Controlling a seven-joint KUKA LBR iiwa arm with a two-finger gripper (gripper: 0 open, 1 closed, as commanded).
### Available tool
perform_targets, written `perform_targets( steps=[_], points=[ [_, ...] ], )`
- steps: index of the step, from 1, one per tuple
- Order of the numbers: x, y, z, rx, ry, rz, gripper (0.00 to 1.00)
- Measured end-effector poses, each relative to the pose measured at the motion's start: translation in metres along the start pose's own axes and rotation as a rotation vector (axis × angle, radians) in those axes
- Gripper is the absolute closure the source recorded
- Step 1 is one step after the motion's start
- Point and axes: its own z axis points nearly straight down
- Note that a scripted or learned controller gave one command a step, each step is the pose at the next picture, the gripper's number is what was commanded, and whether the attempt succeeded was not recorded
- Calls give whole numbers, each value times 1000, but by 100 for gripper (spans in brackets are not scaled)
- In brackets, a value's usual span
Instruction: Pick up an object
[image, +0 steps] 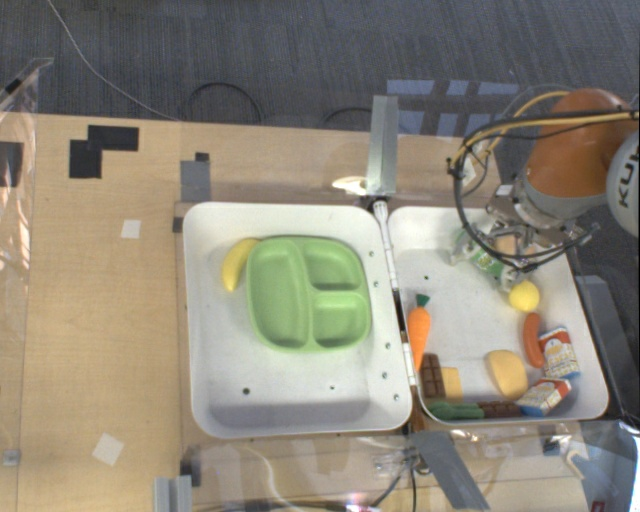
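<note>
Arm (575, 140) enters from the right, orange band above the wrist, cables looped over it. Pincer (510, 245) sits low over the rear of the right bin (440, 280), near the back wall; whether it is spread or pressed together cannot be told from here. Just beside it, a green-and-white packet (480, 255) lies by the back wall, partly hidden. Lemon (524, 296) just in front of the pincer, apart from it. Carrot (419, 332) along the left wall, tip toward the front. Sausage (533, 338) and a small red-and-white carton (558, 350) side by side at the right wall. Bread roll (507, 372), chocolate bar (431, 375), cheese cube (452, 382), second carton (543, 398) and green pod (455, 409) crowd the front. Left bin (210, 390): green tray (305, 292) with a banana (236, 262) touching its left edge. Both bins on the tabletop (90, 330).
</note>
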Motion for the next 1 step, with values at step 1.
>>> perform_targets(
  steps=[1],
  points=[
    [-6,-2,-16,10,-9,-1,100]
  ],
)
